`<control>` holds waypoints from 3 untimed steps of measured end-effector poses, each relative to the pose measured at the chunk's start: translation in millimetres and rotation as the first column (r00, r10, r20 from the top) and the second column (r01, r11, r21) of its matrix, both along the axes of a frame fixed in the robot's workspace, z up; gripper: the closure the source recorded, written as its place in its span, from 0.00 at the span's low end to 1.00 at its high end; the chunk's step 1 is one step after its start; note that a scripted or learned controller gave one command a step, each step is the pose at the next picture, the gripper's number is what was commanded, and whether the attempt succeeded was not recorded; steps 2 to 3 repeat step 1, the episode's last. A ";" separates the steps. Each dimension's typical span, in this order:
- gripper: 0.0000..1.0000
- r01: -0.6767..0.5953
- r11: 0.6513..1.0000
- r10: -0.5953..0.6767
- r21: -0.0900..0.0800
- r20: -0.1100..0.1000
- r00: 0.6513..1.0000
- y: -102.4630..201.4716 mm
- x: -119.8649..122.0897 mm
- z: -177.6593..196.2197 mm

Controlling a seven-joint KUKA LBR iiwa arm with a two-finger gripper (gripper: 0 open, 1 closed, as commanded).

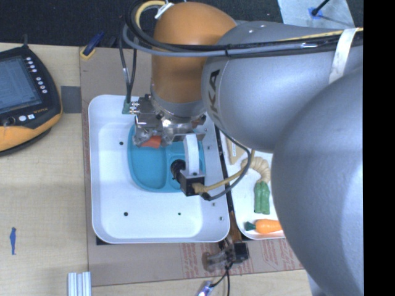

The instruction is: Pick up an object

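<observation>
The arm (290, 103) reaches across from the right and hangs low over the left bin (111, 184), its orange band (185, 48) right above the wrist. The claw (162, 133) sits down over the upper end of a blue dish (148, 168) that lies near the middle of that bin. A small orange-red piece (150, 142) shows just under the claw, at the dish's top edge. Whether it is pinched in the claw or just lying beneath it cannot be made out, and how far the claw is open cannot be told either, since the wrist hides it.

So the task looks to be at the grasp itself: the claw is down at the things, but nothing is clearly lifted yet. A firm hold and the lift out of the bin seem to remain.

Room is mixed. The left bin has bare white floor below and to the left of the dish, so there is space to shift that way. The upper rim of the bin is close behind the claw, and the wall shared with the right bin (244, 227) is near the dish's right side, where a cable (225, 180) also loops. In the right bin a green vegetable (263, 196) and a carrot (268, 226) lie well apart from the claw. A straight lift upward looks the least hindered path.
</observation>
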State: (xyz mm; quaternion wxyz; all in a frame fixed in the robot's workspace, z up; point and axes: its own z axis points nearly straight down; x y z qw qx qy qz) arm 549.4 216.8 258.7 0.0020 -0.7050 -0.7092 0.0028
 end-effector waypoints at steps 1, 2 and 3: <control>1.00 -0.002 1.000 0.002 -0.002 0.001 1.000 -0.5 -29.0 -3.0; 1.00 -0.002 1.000 0.002 -0.002 0.001 1.000 -0.5 -29.0 -3.0; 1.00 -0.002 1.000 0.002 -0.002 0.001 1.000 -0.5 -29.0 -3.0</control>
